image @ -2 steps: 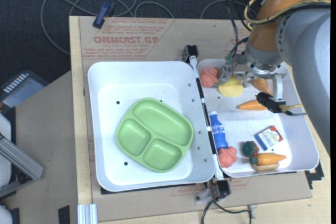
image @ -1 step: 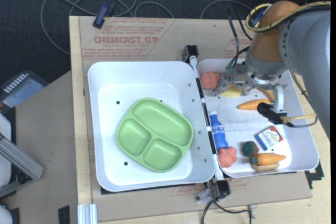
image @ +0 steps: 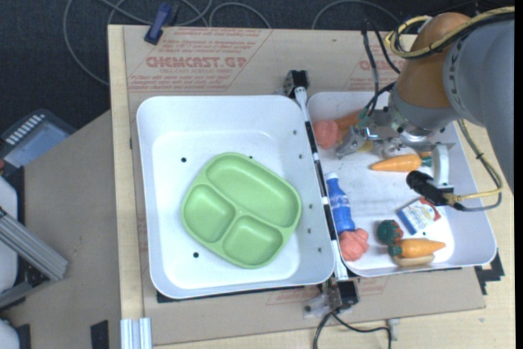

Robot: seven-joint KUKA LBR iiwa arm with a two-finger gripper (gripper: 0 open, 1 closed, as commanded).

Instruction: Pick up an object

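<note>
- Carrot (image: 396, 164) lay in the far half of the right bin (image: 372, 194), just beside the gripper (image: 365, 141), which hung low over that end. A pink lump (image: 326, 132) sat just on the gripper's other side, close to the bin's inner wall.
- Whether the gripper was released or clenched could not be told, and nothing could be seen held in it.
- With a candidate on either side, the gripper could have come down between them and closed on bare floor.
- The carrot looked tapered and smooth, so a pinch near its tip would likely have squirted it out sideways.
- The pink lump was near the wall, so a descent on it might have struck the rim or shoved the lump into the corner.
- A blue tube (image: 337, 204), a packet (image: 418, 215) and a second carrot (image: 421, 245) crowded the near half. A grab there could have nudged neighbours or caught two at once.
- A green plate (image: 241, 208) lay in the left bin (image: 163, 135), well apart from all this.
</note>
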